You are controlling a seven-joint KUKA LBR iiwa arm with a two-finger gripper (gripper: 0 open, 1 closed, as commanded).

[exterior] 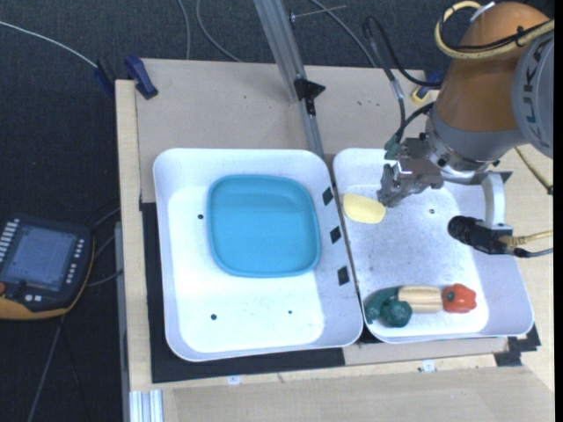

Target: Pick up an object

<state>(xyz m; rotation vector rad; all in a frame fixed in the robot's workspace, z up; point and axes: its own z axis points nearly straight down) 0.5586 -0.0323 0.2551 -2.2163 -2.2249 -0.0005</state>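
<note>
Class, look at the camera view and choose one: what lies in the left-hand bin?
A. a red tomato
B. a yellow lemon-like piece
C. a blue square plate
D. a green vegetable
C: the blue square plate lies alone in the left bin, while the red, yellow and green pieces all lie in the right bin.

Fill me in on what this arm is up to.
The arm's gripper hangs low over the right bin, right beside a pale yellow object near the bin's far left corner. Nothing shows as lifted. A green object, a tan piece and a red one lie along the near edge. The left bin holds a blue tray.
</note>
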